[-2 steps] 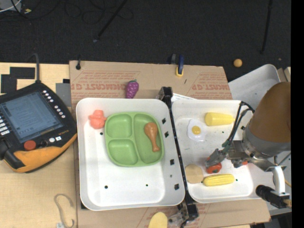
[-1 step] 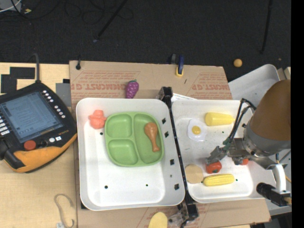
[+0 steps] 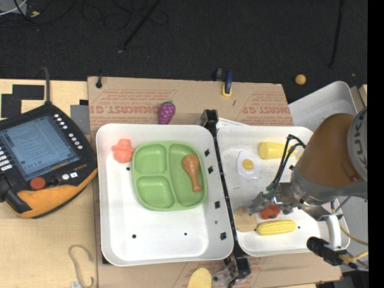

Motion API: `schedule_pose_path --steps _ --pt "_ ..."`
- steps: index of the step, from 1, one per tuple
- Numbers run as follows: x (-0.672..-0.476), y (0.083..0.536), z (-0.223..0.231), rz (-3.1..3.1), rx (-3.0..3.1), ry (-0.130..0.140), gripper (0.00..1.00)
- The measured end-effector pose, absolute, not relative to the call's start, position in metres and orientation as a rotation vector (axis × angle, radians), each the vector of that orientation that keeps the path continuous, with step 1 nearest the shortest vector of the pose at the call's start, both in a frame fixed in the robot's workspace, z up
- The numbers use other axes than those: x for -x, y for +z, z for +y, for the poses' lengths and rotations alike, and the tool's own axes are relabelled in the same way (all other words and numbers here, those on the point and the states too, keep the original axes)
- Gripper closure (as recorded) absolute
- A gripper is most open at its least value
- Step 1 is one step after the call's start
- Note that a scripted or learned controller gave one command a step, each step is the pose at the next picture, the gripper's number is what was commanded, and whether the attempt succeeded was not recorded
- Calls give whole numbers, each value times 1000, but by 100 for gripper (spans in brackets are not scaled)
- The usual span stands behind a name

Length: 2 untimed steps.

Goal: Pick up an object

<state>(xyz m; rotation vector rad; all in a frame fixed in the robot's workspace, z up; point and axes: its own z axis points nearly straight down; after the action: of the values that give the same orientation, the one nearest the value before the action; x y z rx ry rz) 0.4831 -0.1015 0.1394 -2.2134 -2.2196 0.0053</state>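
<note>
- Red blob (image 3: 271,209) sits right at my fingers (image 3: 268,204) in the right bin (image 3: 300,132), low in the bin, just above the corn cob (image 3: 275,227).
- Likely target is that red item; corn just beside it, tan flat piece (image 3: 244,221) to its left.
- To do this well: come straight down, centre on the red item, keep clear of the corn so it isn't nudged or pinched along with it.
- Close only once the item is squarely between the tips; lift straight up, slowly, clear of the bin wall.
- Risk, my guess: small rounded item may squirt out sideways.
- Fingers: the tip area is dark and cluttered, so I can't tell how far open they are.
- Touching or just over the red item, can't tell which; no held object confirmed.
- Other things in the right bin: yellow block (image 3: 272,149), fried egg (image 3: 246,163), both well apart from me.
- Left bin (image 3: 156,245) has a green tray (image 3: 157,191) with a drumstick (image 3: 192,171).
</note>
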Motion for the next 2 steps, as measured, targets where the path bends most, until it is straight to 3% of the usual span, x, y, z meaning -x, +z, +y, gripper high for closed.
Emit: schedule_pose_path --steps 1,2 --pt "-484 90 -100 -2221 2222 -1 0" --pt "-485 103 -102 -2214 2231 -8 100"
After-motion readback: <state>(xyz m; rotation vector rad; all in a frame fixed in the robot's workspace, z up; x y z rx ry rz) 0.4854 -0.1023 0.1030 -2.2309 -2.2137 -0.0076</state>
